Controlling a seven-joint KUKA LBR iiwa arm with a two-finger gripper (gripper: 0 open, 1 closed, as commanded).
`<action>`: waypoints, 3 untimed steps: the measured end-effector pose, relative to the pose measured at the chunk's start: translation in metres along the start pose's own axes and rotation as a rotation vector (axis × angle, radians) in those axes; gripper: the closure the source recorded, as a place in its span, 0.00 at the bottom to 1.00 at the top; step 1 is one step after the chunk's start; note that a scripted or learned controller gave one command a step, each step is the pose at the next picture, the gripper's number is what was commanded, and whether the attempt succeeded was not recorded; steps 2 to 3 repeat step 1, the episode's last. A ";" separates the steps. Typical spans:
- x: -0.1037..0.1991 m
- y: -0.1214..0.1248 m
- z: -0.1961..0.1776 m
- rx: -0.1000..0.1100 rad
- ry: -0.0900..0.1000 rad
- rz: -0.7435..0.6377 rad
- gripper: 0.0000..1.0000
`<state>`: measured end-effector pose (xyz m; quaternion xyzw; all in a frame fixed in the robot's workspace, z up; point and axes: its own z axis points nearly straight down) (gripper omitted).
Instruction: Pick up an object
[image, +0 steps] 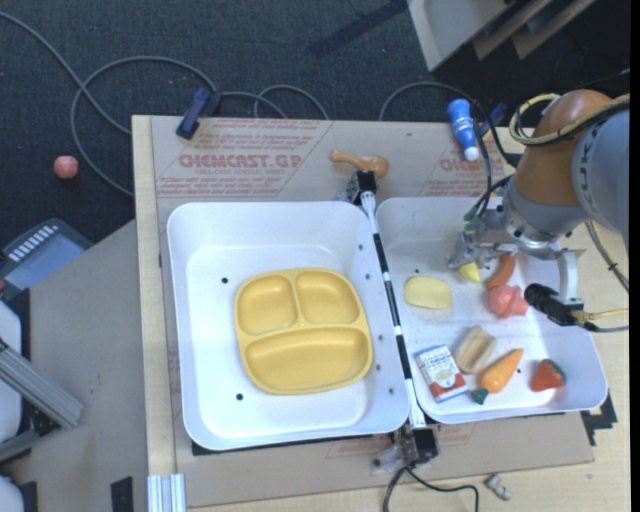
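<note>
My gripper (478, 250) reaches down into the right bin (400, 225) near its back middle. Just beneath it lies a small yellow piece (469, 271), with an orange-red sausage (503, 268) beside it; whether the gripper touches either is unclear. A pale yellow flat item (428, 292) lies to the gripper's left. A pink lump (507, 301) sits in front of the sausage. Nearer the front are a bread roll (474, 349), a carrot (500, 370), a red fruit (547, 375) and a small printed carton (440, 372).
The left bin (200, 250) holds a yellow compartment plate (300, 330). A black clip strip (385, 290) joins the two bins. The grey arm with its orange band (560, 135) comes in over the right bin's back right corner, trailing cables (590, 320).
</note>
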<state>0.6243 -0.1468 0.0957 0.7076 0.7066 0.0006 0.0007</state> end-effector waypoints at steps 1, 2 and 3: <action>0.076 -0.028 -0.090 0.000 0.000 -0.002 1.00; 0.076 -0.028 -0.090 0.000 0.000 -0.002 1.00; 0.076 -0.028 -0.090 0.000 0.000 -0.002 1.00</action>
